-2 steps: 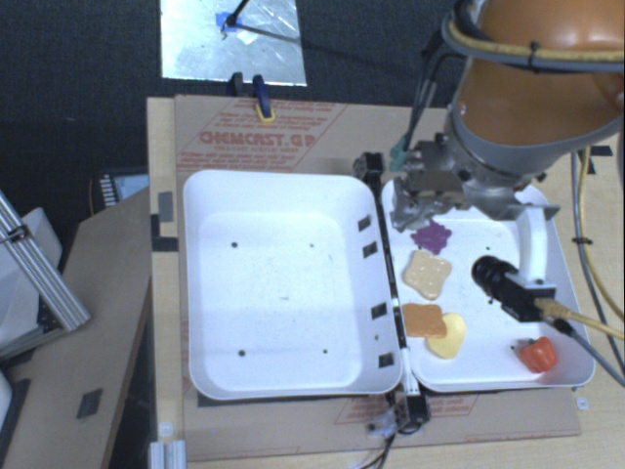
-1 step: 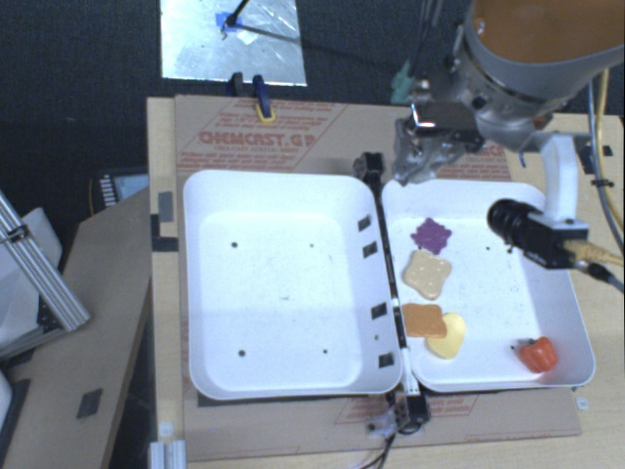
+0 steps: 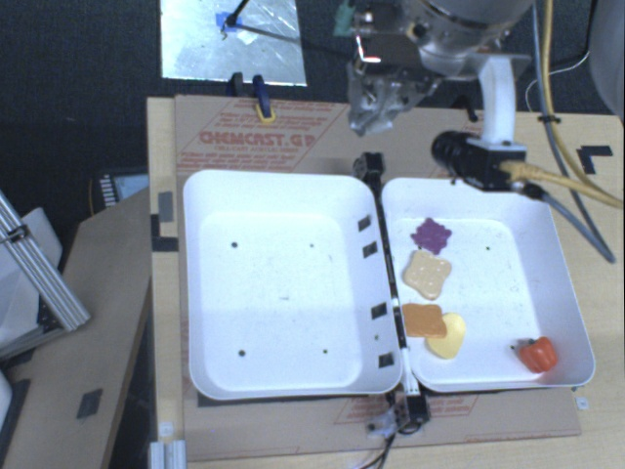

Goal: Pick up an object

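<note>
Camera view: looking down at a slant on two white bins set side by side, the left bin [image 3: 283, 291] and the right bin [image 3: 508, 272].
Gripper: one gripper [image 3: 379, 115], hanging over the printed cardboard sheet [image 3: 254, 137] just past the bins' far rims, about in line with the seam between them.
Gripper state: too blurred to judge whether it is parted or closed, and nothing can be seen held in it.
Count of loose things: five, one of each, all in the right bin.
Nearest the gripper: a purple piece [image 3: 431, 234], on the viewer's side of it and slightly towards the arm's side.
Next out: a tan toast-shaped piece [image 3: 427, 276], roughly square and turned a little askew.
Further out: an orange block [image 3: 421, 320], its long axis running across the bin, close to the seam wall.
Beside it: a yellow piece [image 3: 448, 338], touching the orange block's near corner.
Farthest from the gripper: a red-orange piece [image 3: 537, 354], in the near corner on the arm's side, well apart from the other four.
Hard to make out: the red-orange piece is too small to give its heading.
Cut off: the arm [image 3: 479, 8] runs out of the top edge.
</note>
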Motion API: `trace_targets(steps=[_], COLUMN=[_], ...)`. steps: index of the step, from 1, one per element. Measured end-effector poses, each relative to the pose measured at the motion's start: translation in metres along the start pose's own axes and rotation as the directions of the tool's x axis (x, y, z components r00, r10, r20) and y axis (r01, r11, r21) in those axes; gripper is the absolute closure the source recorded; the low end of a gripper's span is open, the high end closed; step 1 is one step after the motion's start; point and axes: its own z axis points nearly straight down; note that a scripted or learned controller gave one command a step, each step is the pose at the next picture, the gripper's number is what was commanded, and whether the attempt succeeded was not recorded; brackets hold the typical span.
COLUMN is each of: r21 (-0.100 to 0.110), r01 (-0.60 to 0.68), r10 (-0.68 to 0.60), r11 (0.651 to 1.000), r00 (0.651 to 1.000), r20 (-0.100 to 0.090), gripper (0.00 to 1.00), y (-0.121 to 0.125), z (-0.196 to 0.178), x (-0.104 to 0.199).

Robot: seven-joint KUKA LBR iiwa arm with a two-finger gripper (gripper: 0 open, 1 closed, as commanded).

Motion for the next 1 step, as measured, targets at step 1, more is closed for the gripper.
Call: trace_targets(steps=[1], r21=[0.017], r01=[-0.006], r10=[0.006], r11=[1.000], r00=[1.000], r20=[0.006], gripper=[1.00], y=[0.0068], z=[0.2123], x=[0.0159])
